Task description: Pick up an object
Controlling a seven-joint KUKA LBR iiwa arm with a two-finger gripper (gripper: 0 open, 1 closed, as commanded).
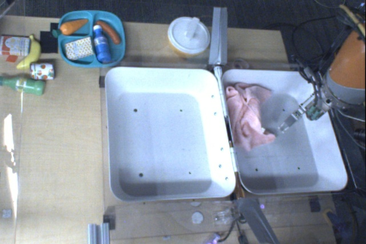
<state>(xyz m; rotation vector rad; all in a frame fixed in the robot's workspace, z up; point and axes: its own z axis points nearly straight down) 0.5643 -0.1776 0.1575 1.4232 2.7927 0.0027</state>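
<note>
A crumpled pink cloth [247,114] lies in the left part of the right white bin [297,171], against its left wall. My gripper [281,125] reaches in from the right and hangs low at the cloth's right edge, its tip close to or touching the fabric. The arm's orange band [347,63] is at the right edge of the view, above the bin. The arm casts a grey shadow on the bin floor just beside the cloth.
The left white bin [166,134] stands beside the right one, with a metal divider [218,37] between them at the back. A yellow lidded cup [189,36], a blue toy food tray [91,38] and small toys [28,68] sit on the bench.
</note>
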